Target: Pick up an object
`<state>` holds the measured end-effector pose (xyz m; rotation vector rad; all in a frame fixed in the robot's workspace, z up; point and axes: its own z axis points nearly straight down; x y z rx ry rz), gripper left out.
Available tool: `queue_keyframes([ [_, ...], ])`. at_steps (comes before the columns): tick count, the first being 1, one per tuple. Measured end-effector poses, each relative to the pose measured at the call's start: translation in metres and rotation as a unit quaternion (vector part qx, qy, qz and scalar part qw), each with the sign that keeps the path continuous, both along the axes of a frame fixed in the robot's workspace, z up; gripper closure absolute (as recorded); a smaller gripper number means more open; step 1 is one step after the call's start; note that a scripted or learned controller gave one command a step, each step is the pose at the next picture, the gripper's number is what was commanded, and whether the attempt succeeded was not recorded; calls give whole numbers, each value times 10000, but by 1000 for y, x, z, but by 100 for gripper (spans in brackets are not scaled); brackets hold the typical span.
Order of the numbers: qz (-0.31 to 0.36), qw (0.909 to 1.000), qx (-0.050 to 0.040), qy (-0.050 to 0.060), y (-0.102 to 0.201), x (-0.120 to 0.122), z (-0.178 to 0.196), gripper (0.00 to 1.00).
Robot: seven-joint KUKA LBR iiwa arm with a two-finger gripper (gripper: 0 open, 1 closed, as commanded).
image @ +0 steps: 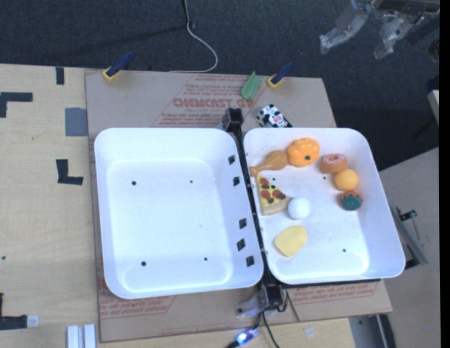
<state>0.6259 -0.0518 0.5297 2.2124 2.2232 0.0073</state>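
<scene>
Claw (364,40) hangs spread wide, gripping nothing; white ball (299,208) (probably light, slippery) seems best pinched across its middle.

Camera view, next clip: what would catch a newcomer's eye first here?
The cluster of toy food in the right bin: an orange pumpkin near the back, a pizza slice by the divider, a white ball and a yellow piece nearer the front. The gripper hangs open at upper right, above the dark floor.
</scene>
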Motion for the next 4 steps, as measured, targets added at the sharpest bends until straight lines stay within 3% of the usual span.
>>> queue_keyframes([
  [1, -12, 10000, 7, 37, 6, -69, 6, 0],
  [2, -4, 10000, 7, 42, 38, -139, 6, 0],
  [4, -25, 10000, 1, 39, 31, -142, 5, 0],
])
